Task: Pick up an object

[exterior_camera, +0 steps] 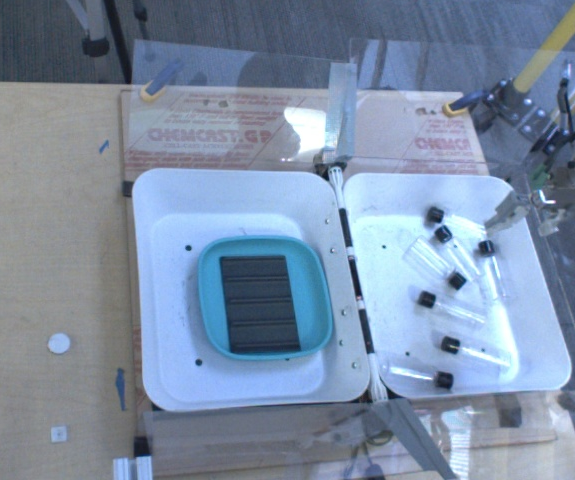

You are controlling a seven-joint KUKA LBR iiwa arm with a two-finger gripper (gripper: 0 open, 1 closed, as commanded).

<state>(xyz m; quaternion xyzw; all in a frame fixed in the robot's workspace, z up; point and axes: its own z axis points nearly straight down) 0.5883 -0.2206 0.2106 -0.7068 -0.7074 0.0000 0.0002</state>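
Observation:
Several clear plastic tubes with black caps (pixel 457 280) lie scattered in the right white bin (pixel 387 203). One tube (pixel 491 272) lies near the bin's right wall, another (pixel 477 352) near the front. My gripper (pixel 505 214) hangs over the bin's far right corner, just above and to the right of the capped tube there. It reaches in from the arm's wrist (pixel 557 173) at the right edge. Nothing shows in its grasp.
The left white bin (pixel 167 218) holds a teal tray (pixel 312 298) with a dark ridged insert (pixel 258 304). Clear acrylic panels (pixel 227 118) stand behind both bins. A yellow pole (pixel 565 23) slants at the top right. The bench spreads tan to the left (pixel 37 218).

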